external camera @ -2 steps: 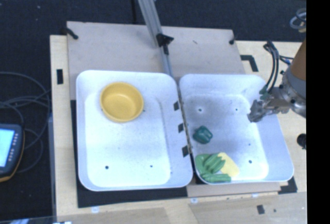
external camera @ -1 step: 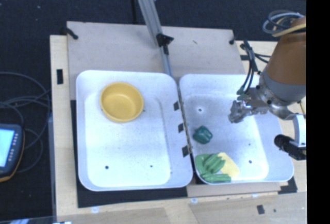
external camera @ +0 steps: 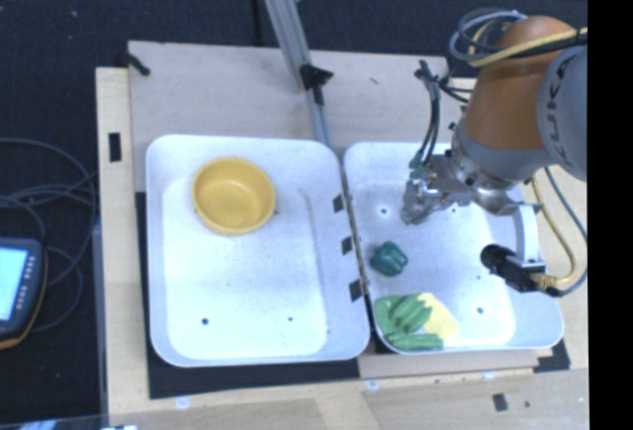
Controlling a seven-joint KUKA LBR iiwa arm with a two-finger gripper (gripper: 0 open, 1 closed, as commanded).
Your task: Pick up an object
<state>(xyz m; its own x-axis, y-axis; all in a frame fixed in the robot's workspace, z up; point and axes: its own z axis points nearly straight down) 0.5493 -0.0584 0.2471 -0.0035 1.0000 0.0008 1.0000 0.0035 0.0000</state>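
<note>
Your bench [external camera: 227, 82] carries two white bins, green pepper [external camera: 388, 259] in right bin [external camera: 475, 319] near the divider, gripper [external camera: 415, 206] hovering just beyond it, finger state undeterminable, green-yellow toy [external camera: 415, 317] nearer, yellow bowl [external camera: 234, 196] in left bin [external camera: 247, 319].

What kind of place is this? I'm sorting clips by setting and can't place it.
Probably a robotics lab bench set up for grasping trials. A grey and orange arm reaches over two white bins holding toy-like things: a yellow bowl, a green pepper. A handheld control screen lies alongside.
</note>
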